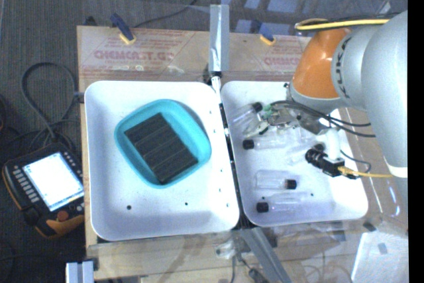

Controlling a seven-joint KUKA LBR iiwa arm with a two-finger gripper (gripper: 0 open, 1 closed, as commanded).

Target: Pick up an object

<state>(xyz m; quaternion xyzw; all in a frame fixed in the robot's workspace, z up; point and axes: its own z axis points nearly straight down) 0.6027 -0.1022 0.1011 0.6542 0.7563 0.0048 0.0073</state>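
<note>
Gripper (275,117), fingers hidden in clutter so its state cannot be told, hovers in the right bin (358,205) over clear vials (275,179). Slick, loosely scattered tubes may roll aside, leaving the grasp empty.

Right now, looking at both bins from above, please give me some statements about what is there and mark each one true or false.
1. A blue tray lies in the left bin. True.
2. A dark ridged slab rests inside the blue tray. True.
3. The clear vials with black caps are in the left bin. False: they lie in the right bin.
4. The arm reaches over the left bin. False: it is over the right bin.
5. A handheld pendant with a lit screen sits left of the bench. True.
</note>
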